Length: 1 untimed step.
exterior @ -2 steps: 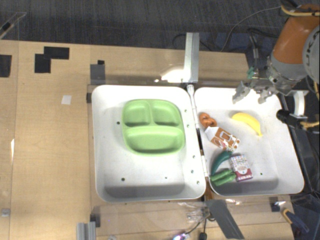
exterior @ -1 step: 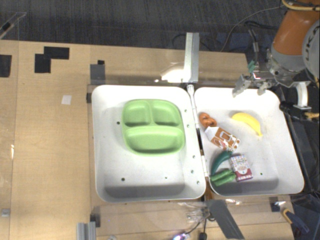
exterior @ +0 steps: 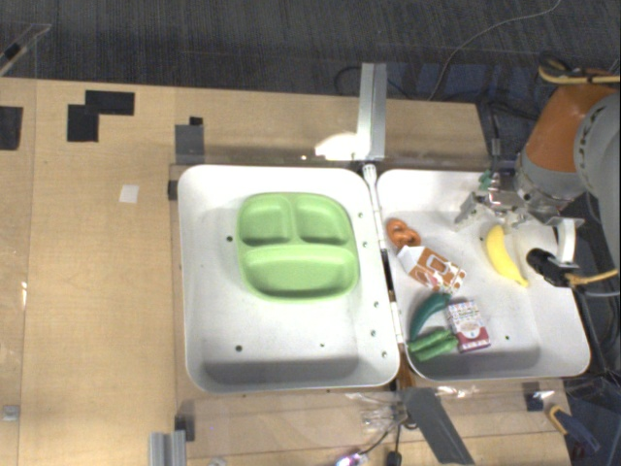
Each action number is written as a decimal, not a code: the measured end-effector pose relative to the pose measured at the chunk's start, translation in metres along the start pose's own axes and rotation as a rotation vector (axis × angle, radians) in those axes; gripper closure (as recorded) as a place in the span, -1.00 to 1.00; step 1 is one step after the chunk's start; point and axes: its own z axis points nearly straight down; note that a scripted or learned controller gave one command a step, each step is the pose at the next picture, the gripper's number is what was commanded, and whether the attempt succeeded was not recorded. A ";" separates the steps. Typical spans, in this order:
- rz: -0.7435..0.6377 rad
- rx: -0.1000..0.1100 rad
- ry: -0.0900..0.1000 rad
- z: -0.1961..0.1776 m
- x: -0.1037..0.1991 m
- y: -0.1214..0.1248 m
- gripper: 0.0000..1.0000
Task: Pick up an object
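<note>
The right bin holds several objects. A yellow banana lies near its right side. My gripper hangs open just above the banana's far end, its metal fingers spread apart with nothing between them. To the left lie a brown pretzel-like piece, an orange and white snack packet, green pods and a small pink carton.
A green divided plate lies in the left bin. A metal post stands behind the wall between the bins. A black and white part of the arm sits right of the banana. Cables run at the far right.
</note>
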 end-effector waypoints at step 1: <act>-0.053 -0.001 0.001 -0.002 -0.009 -0.040 -1.00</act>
